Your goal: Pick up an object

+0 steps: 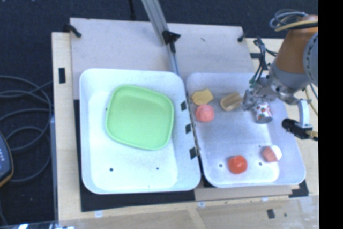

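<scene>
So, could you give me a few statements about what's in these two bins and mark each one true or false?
1. A green plate lies in the left bin. True.
2. The right bin holds a blue cup. False: it holds small items, among them a pink ball and a red-orange ball.
3. The gripper is over the right bin. True.
4. The pink ball sits on the green plate. False: it rests in the right bin, near the yellow piece.

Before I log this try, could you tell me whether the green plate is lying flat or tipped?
Flat, right side up: the green plate rests on the floor of the left bin, with its whole rim and hollow facing the camera.
</scene>
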Robot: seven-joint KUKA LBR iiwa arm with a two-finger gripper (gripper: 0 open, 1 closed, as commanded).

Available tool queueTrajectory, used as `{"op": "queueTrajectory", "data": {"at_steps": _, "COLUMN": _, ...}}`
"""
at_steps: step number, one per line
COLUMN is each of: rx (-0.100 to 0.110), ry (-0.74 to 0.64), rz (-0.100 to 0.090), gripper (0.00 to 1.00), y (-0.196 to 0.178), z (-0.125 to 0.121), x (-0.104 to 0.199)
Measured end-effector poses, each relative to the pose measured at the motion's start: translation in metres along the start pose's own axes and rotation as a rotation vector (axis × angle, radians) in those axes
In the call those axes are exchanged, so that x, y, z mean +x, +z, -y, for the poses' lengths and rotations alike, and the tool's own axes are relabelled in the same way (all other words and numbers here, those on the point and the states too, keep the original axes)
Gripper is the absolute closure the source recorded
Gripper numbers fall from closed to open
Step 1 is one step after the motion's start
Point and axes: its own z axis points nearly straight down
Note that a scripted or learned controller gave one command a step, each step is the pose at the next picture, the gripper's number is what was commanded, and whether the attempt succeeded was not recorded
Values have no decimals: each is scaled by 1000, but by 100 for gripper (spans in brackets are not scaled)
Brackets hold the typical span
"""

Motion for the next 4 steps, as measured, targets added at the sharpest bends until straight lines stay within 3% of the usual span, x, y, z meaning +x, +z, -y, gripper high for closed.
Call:
{"op": "queueTrajectory", "data": {"at_steps": 2, "rx": -2, "ry": 2, "rz": 2, "gripper": 100, "y": -115, "z": 14, "x": -3}}
{"op": "queueTrajectory", "data": {"at_steps": 3, "rx": -1, "ry": 1, "rz": 1, "gripper": 100, "y": -155, "z": 13, "x": -3}}
{"op": "queueTrajectory", "data": {"at_steps": 4, "rx": 2, "ry": -2, "rz": 0, "gripper": 100, "y": -158, "z": 19, "x": 43}}
